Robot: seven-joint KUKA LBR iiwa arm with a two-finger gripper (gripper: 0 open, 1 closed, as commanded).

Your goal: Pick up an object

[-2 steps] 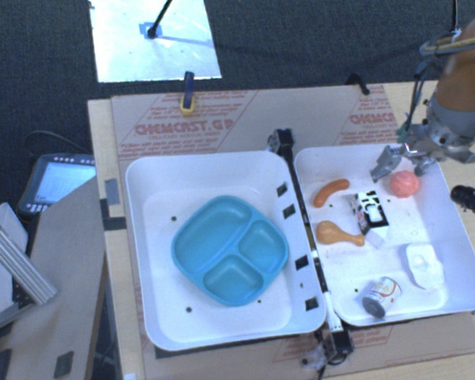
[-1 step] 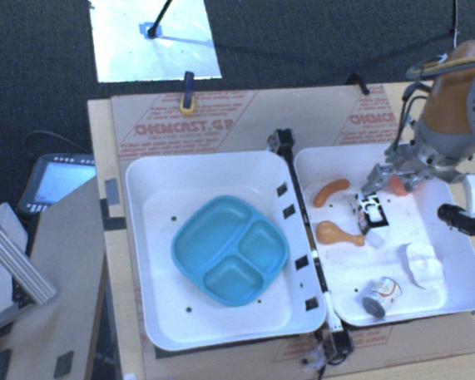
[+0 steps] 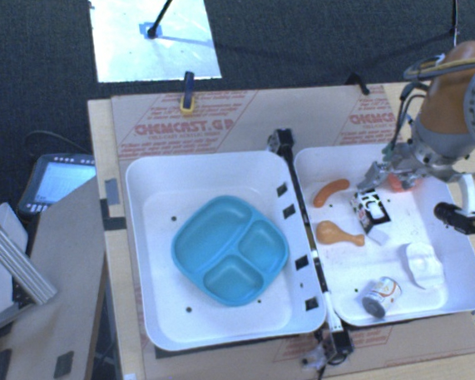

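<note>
We see two bins, the left (image 3: 152, 260) and the right (image 3: 464, 288), of smooth white plastic with a faint sheen; the blue divided tray (image 3: 229, 250) looks like matt moulded plastic; the orange sausage (image 3: 330, 191) and the drumstick (image 3: 339, 233) seem glossy toy plastic; the small can (image 3: 380, 296) shines like metal; the board (image 3: 239, 118) under the bins reads as printed cardboard; the arm (image 3: 455, 101) shows smooth grey and orange casing.
</note>
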